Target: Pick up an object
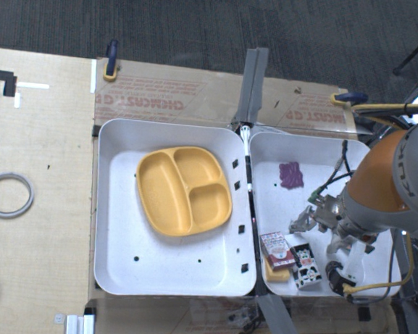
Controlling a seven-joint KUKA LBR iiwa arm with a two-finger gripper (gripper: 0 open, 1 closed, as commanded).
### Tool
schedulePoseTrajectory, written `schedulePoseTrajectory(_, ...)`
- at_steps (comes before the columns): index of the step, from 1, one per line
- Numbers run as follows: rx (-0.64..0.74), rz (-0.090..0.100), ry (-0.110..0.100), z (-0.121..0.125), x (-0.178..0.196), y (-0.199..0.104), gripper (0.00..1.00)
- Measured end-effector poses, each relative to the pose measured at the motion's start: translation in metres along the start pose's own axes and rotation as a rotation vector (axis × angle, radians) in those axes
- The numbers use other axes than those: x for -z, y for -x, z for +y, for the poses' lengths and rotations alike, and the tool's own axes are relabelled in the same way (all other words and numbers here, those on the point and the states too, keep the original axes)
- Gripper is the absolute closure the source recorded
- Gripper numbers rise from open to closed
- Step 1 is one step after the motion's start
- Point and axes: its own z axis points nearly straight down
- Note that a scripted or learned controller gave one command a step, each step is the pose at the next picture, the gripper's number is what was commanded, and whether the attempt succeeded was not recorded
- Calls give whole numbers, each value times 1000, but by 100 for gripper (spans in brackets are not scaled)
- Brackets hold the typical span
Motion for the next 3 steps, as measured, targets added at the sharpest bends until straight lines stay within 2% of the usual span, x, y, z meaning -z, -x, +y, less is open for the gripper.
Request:
schedulePoseTrajectory(1, 149, -1, 3, 74, 1, 5, 0)
schedulePoseTrajectory(2, 116, -1, 2, 140, 1, -12, 0)
schedulePoseTrajectory(3, 223, -2, 5, 138, 101, 40, 0)
